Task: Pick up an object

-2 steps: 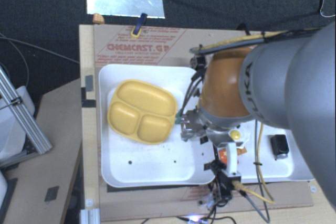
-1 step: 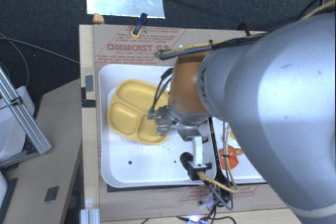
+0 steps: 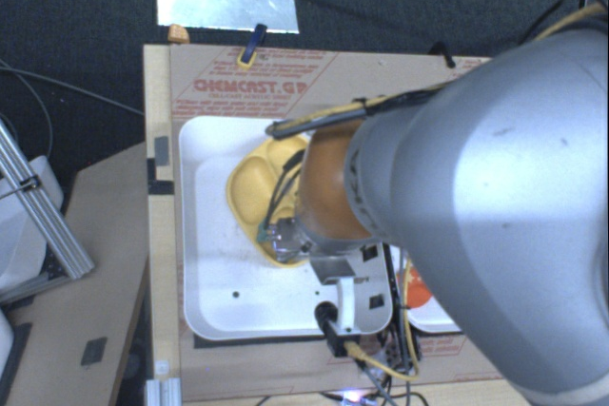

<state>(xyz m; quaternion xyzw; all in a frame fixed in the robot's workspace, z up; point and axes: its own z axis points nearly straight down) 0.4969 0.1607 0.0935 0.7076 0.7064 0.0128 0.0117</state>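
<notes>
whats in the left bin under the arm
A yellow object lies in the left bin, its right side covered by the arm. The arm's wrist sits over it, so whether anything is gripped cannot be seen. The bin's right part is hidden too.

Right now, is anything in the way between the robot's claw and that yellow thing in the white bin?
Nothing visible does. The arm reaches down over the yellow object in the left bin, and its wrist covers the object's right side. The arm hides the contact spot, so I can't tell whether anything lies underneath.
</notes>
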